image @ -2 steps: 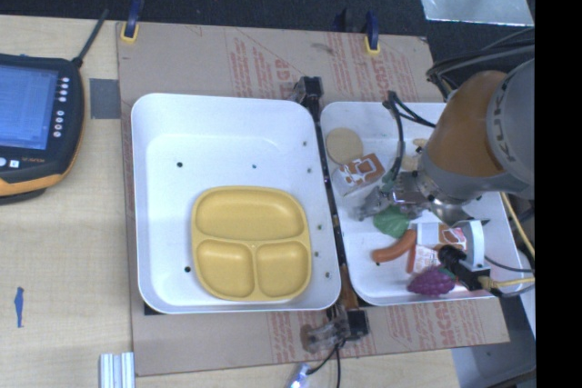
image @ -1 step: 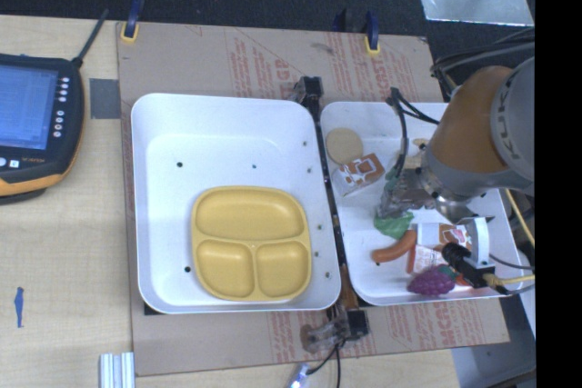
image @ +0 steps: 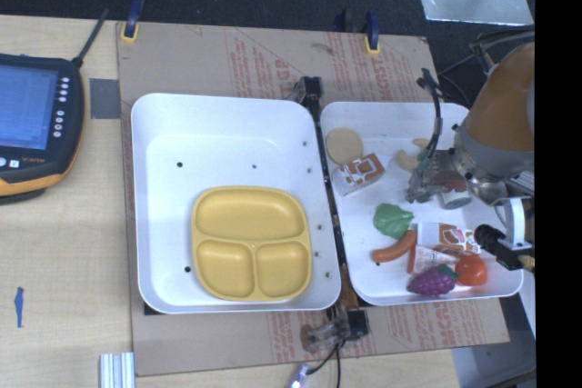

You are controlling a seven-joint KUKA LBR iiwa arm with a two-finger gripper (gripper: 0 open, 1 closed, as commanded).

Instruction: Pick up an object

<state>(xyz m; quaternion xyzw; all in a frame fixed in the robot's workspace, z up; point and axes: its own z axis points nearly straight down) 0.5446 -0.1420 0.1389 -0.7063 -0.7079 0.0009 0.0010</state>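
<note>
The right bin (image: 364, 286) holds several toy foods. A round tan biscuit (image: 345, 144) and a small brown-and-white carton (image: 361, 174) lie at its left. A green leafy piece (image: 392, 219), a red sausage (image: 394, 251), purple grapes (image: 431, 282), a red tomato (image: 471, 270) and a white packet (image: 452, 237) sit toward the front. A small tan piece (image: 406, 162) lies just left of my gripper (image: 426, 186). The gripper hangs low over the middle right of this bin, above bare floor between the tan piece and the white packet. Nothing shows in its grasp.
The left bin (image: 159, 127) carries a yellow divided plate (image: 252, 243). An orange-edged tablet (image: 32, 123) lies on the bench at far left. Clamps (image: 371, 30) hold the cardboard sheet at the back. The arm's orange band (image: 505, 100) overhangs the right bin's right edge.
</note>
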